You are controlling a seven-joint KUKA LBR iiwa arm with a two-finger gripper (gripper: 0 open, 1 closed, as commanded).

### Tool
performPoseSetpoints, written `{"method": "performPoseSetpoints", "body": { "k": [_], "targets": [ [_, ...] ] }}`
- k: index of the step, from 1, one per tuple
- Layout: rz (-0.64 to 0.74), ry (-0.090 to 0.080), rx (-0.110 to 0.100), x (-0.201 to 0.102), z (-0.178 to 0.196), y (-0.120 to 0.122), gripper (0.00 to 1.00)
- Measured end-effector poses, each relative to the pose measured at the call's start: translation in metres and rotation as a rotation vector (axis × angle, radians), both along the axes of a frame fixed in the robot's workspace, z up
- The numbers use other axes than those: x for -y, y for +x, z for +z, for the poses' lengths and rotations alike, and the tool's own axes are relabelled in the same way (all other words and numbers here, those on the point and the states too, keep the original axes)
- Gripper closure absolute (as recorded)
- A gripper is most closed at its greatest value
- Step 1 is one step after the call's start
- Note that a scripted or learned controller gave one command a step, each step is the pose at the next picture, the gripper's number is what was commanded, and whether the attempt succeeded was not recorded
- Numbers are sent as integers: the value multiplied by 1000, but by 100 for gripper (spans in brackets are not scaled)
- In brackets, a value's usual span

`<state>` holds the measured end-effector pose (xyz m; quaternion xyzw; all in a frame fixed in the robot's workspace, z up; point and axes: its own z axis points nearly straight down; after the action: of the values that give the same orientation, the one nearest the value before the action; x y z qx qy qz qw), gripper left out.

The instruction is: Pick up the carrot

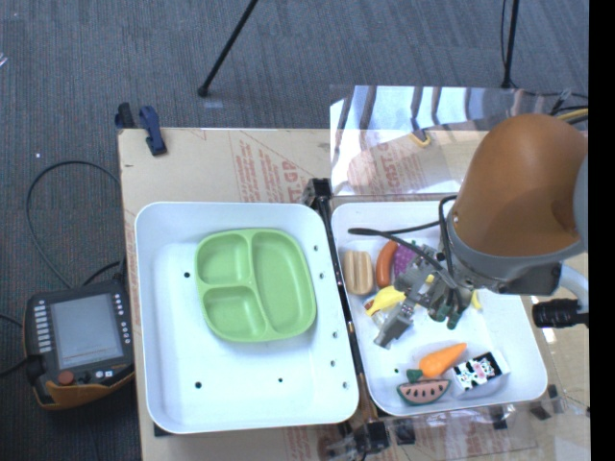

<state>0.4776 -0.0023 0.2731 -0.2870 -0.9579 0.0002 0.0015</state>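
Note:
The orange carrot (443,358) lies in the front part of the right bin (524,339), its green top pointing left. My gripper (392,330) hangs over the middle of that bin, up and to the left of the carrot and apart from it. The wrist and the orange band above it hide the back right of the bin.
Around the gripper lie a yellow banana (384,301), a tan bread piece (357,270), a red sausage (386,260) and a purple item (409,256). A watermelon slice (423,390) and a black-and-white block (478,371) flank the carrot. The left bin (163,353) holds a green divided plate (257,284).

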Motion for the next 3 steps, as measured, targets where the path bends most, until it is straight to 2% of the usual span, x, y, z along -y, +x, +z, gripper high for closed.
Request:
{"method": "performPoseSetpoints", "body": {
  "k": [1,2,3],
  "targets": [
    [58,1,-9,78,-91,-3,0],
    [-96,0,-1,86,-187,2,0],
    [-98,4,-7,85,-181,1,100]
  ]
}}
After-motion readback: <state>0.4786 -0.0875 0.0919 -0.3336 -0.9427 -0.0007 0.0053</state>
